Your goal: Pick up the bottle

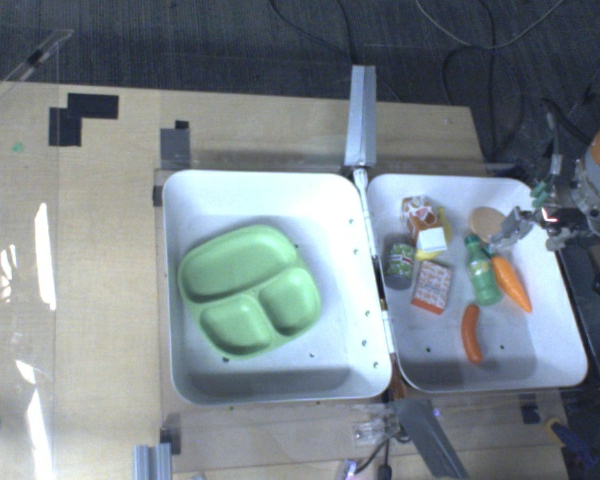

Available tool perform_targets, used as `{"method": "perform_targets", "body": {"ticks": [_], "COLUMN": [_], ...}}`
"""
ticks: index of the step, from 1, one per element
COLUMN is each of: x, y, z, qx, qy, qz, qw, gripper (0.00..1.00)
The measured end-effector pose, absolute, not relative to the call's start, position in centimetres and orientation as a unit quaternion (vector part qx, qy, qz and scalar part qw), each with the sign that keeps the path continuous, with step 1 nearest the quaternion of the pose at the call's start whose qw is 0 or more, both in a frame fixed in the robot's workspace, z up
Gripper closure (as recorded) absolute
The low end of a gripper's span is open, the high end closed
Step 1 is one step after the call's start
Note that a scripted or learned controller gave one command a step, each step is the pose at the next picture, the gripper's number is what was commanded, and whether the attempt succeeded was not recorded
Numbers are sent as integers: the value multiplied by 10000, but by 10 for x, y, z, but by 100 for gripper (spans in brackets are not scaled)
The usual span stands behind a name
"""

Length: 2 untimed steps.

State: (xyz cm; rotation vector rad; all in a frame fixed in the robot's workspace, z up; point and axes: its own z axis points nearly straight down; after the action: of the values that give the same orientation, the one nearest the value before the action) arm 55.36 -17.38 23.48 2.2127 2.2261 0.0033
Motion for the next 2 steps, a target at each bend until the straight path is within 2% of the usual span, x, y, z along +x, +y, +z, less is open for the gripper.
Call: {"method": "perform_targets", "body": {"ticks": [1,2], "x": [619,611], "y": [-160,-153], "z": [111,102], "qx": [7216,7366], "qy": [6922,6760], "qz": [67,118], "qw": [97,165], "gripper": [0,0]}}
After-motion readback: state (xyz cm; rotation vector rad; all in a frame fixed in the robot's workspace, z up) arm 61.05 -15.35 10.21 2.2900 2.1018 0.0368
